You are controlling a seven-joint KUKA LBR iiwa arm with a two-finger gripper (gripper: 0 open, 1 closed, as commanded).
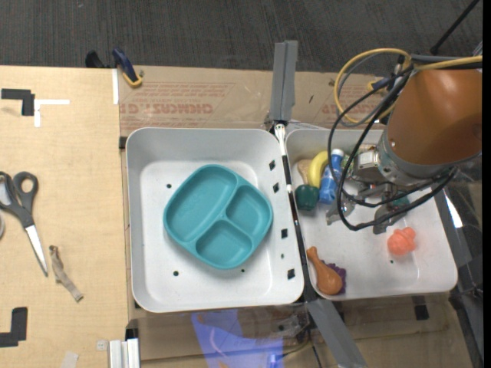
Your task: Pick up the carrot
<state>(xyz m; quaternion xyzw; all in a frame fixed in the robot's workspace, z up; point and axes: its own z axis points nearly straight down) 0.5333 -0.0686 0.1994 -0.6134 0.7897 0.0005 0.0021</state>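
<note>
Claw (367, 198) buried under the arm's orange band and looped cables over the right bin (430, 278); open or closed cannot be told. Carrot (324, 271) lying at that bin's front left corner, partly over something purple. Mirrored red lettering on the cardboard (188, 98) behind the bins, hard to read for certain.

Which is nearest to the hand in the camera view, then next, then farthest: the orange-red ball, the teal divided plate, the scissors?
From the hand:
1. Orange-red ball, right bin, just below the hand.
2. Teal divided plate, left bin, across the divider.
3. Grey-handled scissors, on the bench at far left.
</note>
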